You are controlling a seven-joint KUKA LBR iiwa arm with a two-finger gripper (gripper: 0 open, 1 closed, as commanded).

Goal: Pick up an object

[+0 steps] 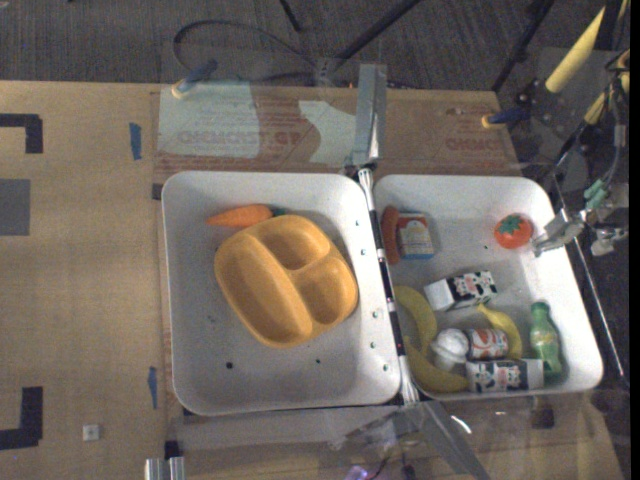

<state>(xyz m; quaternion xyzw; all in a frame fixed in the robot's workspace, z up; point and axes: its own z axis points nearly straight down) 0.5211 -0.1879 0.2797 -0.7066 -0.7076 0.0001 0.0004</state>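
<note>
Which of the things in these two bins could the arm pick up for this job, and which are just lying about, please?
Could be picked:
carrot
tomato
milk carton
green bottle
banana
red-and-white can

Just lying about:
yellow divided plate, probably too wide for the gripper
blue tape marks on the bench
cables on the floor

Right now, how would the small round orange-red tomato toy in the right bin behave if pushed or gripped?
The round orange-red tomato toy would probably roll when nudged, being ball-shaped on bare white bin floor. Its smooth, rounded skin may slip between fingers. It looks light.
</note>
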